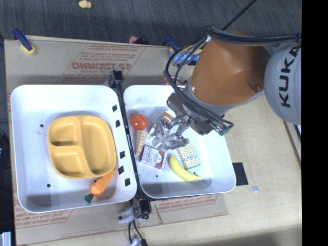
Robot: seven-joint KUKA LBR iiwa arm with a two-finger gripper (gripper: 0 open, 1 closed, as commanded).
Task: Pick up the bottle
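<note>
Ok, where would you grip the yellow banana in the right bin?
Probably the yellow banana at its middle, straight from above, closing across its narrow width: it lies flat, long and curved. The checkered square packet crowds its far side.

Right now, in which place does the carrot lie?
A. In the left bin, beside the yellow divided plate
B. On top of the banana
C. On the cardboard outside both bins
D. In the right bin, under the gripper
A. The carrot lies in the left bin, at the lower right corner of the yellow divided plate, on the far side of the rim from the banana in the right bin.
</note>
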